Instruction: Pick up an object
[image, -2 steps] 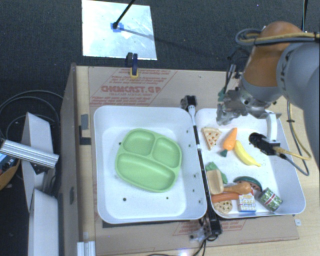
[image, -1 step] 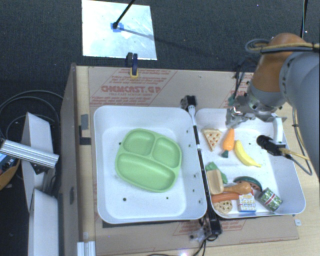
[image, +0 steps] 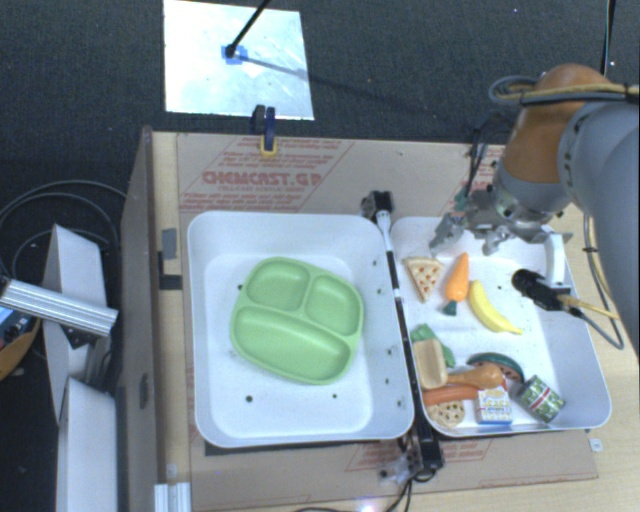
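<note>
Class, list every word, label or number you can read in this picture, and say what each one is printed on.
"CHEMCAST GP": red print on the brown board under the bins; the smaller red lines around it are too blurred to read.
Print on the small box: too small to read.
Label on the can: too small to read.

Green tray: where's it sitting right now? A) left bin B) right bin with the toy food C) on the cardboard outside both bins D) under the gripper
A: the green tray, with its three compartments, lies flat in the left bin, apart from the carrot, banana and pizza slice in the right bin, where the gripper hangs.
</note>
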